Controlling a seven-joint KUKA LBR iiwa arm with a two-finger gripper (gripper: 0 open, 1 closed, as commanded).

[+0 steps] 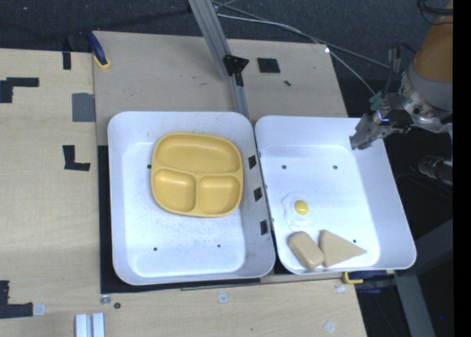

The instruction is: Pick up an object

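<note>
Camera view, tool (366, 135) over right bin (383, 188) edge, no writing legible

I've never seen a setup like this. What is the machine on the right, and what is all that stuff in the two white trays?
One camera looks down from above the bench. The grey and orange thing is a robot arm; its pincer hangs over the right bin's far corner, holding nothing. That bin has toy food: a fried egg, a bread roll and a tan wedge. The left bin has a yellow divided plate.
</note>
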